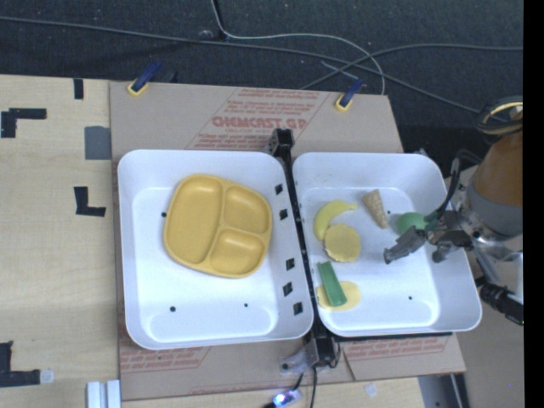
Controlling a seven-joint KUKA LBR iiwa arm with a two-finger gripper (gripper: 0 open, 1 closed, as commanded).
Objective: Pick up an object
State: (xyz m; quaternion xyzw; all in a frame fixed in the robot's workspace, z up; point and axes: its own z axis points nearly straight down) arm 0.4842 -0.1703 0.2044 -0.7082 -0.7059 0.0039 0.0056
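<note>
The right bin [425, 308] holds several small things. A yellow crescent piece [333, 215] lies next to a round yellow disc [343, 243], with a tan wedge [375, 207] behind them. Near the front, a green stick [331, 283] rests on a flat yellow piece [347, 296]. A small green lump [410, 222] sits at the bin's right side. My gripper [416, 253] hovers just in front of that green lump, over bare bin floor. Its fingers are spread open with nothing between them.
The left bin [144, 313] holds a yellow divided plate [218, 225]. A black clip strip [293, 245] runs between the two bins. Cables [280, 36] cross the dark mat behind. Both bins rest on a cardboard sheet [246, 117].
</note>
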